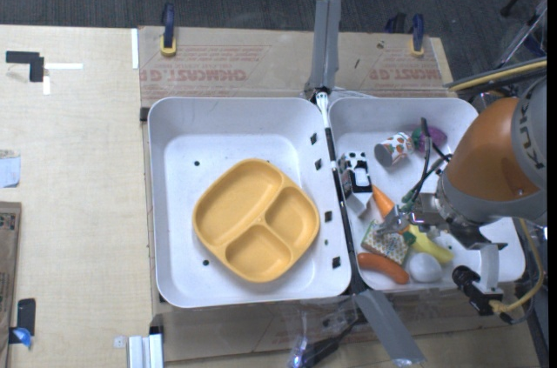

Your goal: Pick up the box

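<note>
**Inspector:** In the camera view, the grey arm with its orange band (487,150) reached in from the right over the right-hand shallow white bin (452,107). The gripper (406,218) sat low among the bin's contents. Whether it was open or closed could not be told; the wrist and clutter masked it.

**Clerk:** And the box?

**Inspector:** A small flat box with a speckled green-and-tan face (385,242) lay in the same bin, just beside the gripper's tip, resting on the floor between an orange carrot-shaped toy (383,202) above and a red sausage-shaped toy (383,267) below. A yellow banana-shaped toy (432,245) lay just to its right.

**Clerk:** The other bin?

**Inspector:** The left-hand white bin (174,184) held a yellow three-compartment plastic plate (255,220).

**Clerk:** Progress?

**Inspector:** Judged early. The approach appeared made, yet the box looked unlifted. Grasp and lift remained to be done.
</note>
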`<state>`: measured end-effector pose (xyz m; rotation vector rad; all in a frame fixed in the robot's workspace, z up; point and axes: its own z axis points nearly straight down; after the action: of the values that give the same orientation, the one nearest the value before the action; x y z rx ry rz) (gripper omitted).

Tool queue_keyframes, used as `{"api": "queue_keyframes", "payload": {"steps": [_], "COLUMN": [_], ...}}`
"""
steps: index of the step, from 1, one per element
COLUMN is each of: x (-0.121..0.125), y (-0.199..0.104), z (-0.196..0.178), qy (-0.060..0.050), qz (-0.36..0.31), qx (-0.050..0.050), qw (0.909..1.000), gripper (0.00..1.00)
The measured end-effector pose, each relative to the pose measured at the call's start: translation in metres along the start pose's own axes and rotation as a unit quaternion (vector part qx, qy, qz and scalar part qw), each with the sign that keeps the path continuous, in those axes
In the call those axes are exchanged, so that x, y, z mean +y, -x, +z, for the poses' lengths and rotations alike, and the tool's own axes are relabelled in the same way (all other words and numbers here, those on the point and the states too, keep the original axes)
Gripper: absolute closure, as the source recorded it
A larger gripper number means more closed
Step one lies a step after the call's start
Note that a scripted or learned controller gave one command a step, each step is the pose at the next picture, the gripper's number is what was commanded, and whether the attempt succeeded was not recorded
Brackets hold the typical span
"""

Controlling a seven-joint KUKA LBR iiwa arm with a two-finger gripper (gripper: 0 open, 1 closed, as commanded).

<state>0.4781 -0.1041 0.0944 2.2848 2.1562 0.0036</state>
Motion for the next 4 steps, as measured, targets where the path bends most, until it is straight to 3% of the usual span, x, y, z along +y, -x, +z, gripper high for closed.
{"api": "queue_keyframes", "payload": {"steps": [1, 2, 3, 4], "x": [0.045, 0.014, 0.087, 0.116], "y": [-0.026, 0.052, 0.086, 0.068], "z": [-0.178, -0.007, 0.003, 0.003], "qy": [-0.002, -0.003, -0.001, -0.001], "qz": [0.076, 0.085, 0.148, 0.107], "qx": [-0.002, -0.001, -0.001, -0.002], "qw": [0.9971, 0.9964, 0.989, 0.9943], "gripper": [0.0, 0.0, 0.0, 0.0]}}
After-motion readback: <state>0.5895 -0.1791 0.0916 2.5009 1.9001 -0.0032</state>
